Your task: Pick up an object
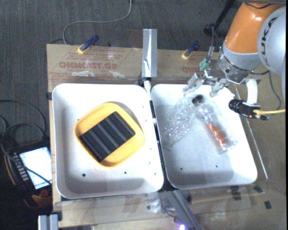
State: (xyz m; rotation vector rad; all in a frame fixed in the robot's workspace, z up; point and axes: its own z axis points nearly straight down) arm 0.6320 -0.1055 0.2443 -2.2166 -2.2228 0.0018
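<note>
My gripper (205, 85) hangs over the back edge of the right bin (240, 174), its two fingers spread open with nothing between them. Just below it lies a clear plastic bottle (212, 123) with a black cap and an orange label, slanting toward the bin's front right. A crumpled clear plastic bag (178, 120) lies to the bottle's left. In the left bin (67, 176) rests a yellow tray-shaped object with black ribbed inserts (109, 133).
A metal divider post (149, 54) stands at the back between the bins. Blue and yellow clamps (88, 43) hold the cardboard backing. Cables and a small screen (31, 163) lie on the floor at left.
</note>
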